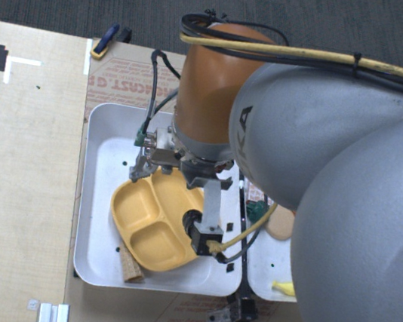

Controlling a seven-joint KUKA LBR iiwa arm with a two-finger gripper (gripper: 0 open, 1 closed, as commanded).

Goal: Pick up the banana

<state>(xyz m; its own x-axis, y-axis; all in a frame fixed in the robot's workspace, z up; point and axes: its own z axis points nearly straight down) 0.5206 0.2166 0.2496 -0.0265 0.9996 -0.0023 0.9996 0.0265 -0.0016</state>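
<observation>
The gripper (185, 169) hangs over the left bin (95, 200), above a yellow divided tray (149, 220); finger state cannot be told. The banana (283, 288) shows as a yellow tip in the right bin (275, 272), well apart; judged step: approach, needing a move across. Cardboard (131, 76) print reads reversed; illegible.

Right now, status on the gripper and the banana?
Gripper low over yellow divided tray in left bin; nothing seen held. Yellow bit, possibly banana, in right bin, mostly hidden by arm.
</observation>
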